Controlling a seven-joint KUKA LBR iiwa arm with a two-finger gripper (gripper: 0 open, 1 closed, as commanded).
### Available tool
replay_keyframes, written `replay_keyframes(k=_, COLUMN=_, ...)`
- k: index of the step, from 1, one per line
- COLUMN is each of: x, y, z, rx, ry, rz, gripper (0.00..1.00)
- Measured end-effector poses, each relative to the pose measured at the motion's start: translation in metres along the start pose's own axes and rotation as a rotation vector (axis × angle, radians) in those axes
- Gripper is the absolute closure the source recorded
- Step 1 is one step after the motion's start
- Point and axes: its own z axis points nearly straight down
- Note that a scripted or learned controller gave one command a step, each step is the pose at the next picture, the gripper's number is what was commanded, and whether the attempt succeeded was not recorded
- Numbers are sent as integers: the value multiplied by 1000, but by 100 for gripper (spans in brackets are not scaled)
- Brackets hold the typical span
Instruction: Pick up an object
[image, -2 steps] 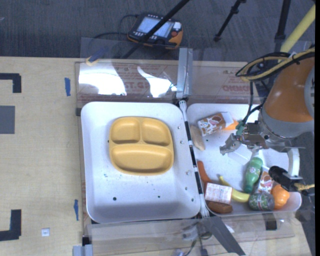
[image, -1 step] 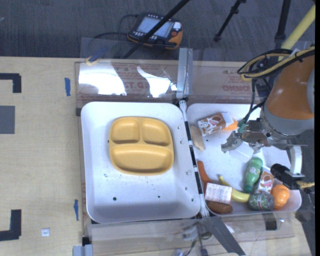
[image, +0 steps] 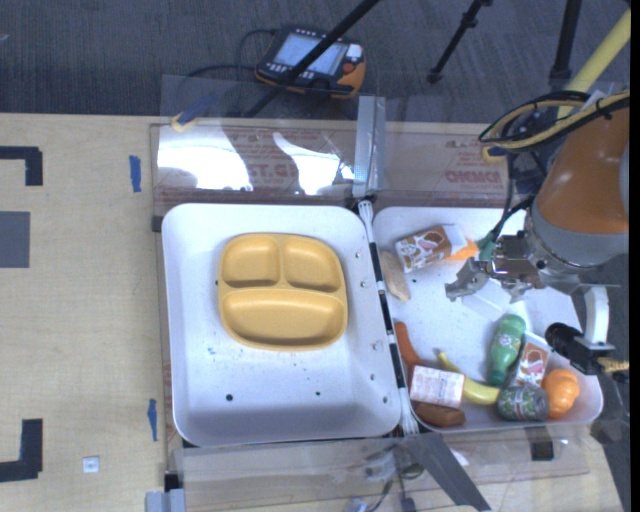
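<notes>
My gripper (image: 492, 280) hangs over the upper middle of the right bin (image: 455, 315), its two fingers spread open with nothing between them. Just left of it lie a brown and white snack pack (image: 422, 247) and a small orange carrot (image: 463, 250). Below it stands a green bottle (image: 505, 345), beside a red and white packet (image: 537, 362). At the bin's front lie a banana (image: 472, 387), a white card (image: 436, 384), a brown sausage (image: 440, 413), a green can (image: 518, 402) and an orange (image: 562, 390).
The left bin (image: 200, 380) holds a yellow divided plate (image: 283, 290). A beige bread piece (image: 397, 286) and a red hot dog (image: 404, 346) lie along the right bin's left wall. The arm's orange band (image: 590, 180) rises at the right, above a black fitting (image: 575, 345).
</notes>
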Motion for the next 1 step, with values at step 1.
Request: replay_keyframes(k=1, x=-1, y=1, z=-10, rx=-4, ry=-3, rz=0, gripper=100)
